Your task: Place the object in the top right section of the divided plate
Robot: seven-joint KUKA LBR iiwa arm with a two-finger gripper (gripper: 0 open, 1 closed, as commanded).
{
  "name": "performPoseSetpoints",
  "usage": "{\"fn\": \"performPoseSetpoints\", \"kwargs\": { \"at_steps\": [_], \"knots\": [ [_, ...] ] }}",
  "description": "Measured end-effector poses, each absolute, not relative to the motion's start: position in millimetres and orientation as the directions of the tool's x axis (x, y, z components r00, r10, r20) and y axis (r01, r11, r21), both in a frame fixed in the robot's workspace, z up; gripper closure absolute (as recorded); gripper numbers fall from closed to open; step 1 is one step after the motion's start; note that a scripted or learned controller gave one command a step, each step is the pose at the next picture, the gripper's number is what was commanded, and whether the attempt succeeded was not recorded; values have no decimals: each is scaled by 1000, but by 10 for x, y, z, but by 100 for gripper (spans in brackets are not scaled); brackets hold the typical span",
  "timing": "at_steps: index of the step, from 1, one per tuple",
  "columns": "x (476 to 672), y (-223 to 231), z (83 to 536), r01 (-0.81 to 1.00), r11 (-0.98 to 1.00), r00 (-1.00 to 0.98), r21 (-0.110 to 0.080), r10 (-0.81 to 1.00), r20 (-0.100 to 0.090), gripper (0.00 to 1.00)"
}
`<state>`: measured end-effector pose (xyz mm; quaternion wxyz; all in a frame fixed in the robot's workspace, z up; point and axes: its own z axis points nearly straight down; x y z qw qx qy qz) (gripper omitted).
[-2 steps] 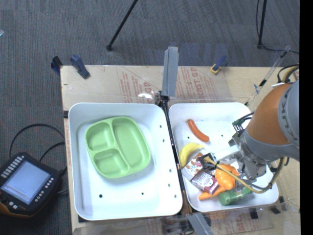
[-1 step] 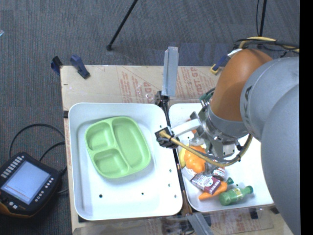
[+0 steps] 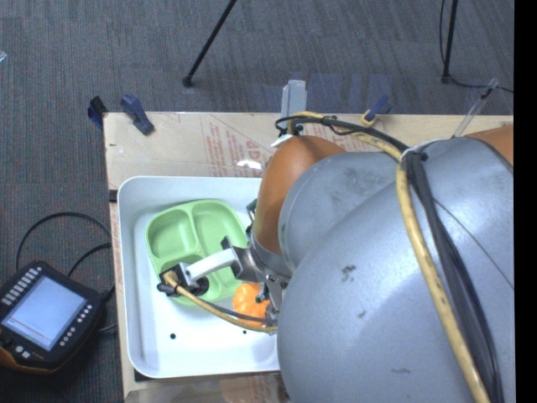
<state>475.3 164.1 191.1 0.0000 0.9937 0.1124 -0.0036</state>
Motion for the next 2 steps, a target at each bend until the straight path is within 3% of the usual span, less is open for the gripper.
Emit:
{"fn": "performPoseSetpoints", "kwargs": {
  "at_steps": [1, 2],
  "knots": [
    [4797, 2416, 915, 192, -981, 981, -3, 192, 8, 100],
    [4784, 2416, 895, 193, -981, 981, -1, 193, 4, 0]
  ]
}}
